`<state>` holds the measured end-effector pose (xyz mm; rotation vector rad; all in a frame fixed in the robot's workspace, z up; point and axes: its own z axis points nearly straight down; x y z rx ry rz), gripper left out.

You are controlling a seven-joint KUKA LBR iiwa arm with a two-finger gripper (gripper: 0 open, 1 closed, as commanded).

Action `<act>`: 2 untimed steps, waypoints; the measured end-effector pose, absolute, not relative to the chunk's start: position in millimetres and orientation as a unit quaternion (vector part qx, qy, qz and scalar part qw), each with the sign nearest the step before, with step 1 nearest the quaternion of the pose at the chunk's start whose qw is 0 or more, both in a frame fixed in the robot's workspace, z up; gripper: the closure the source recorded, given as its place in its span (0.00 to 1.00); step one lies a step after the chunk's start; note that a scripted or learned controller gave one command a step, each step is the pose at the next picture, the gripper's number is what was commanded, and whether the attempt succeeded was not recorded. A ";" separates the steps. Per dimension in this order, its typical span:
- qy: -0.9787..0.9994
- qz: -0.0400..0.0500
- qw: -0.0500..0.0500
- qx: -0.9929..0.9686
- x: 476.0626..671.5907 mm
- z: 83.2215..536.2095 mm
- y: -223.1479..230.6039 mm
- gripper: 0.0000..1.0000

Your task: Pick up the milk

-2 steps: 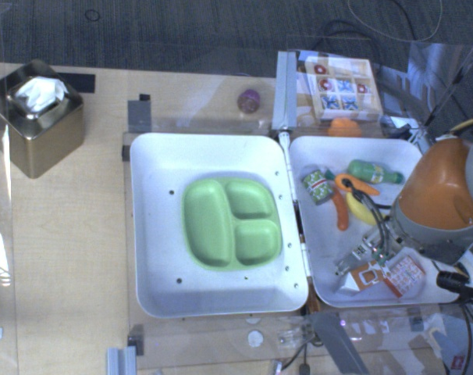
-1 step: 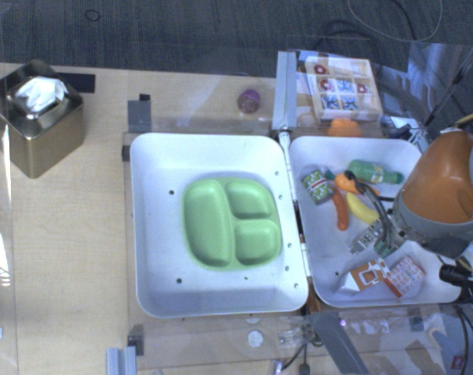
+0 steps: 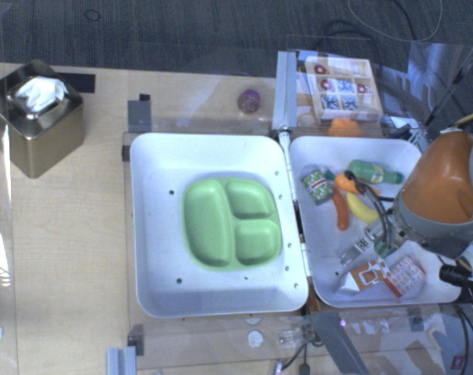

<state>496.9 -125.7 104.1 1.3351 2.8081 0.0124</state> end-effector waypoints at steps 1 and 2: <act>0.872 0.003 0.010 0.490 492.5 90.9 -90.3 0.00; 0.816 0.002 0.004 0.578 489.1 118.9 -112.5 0.00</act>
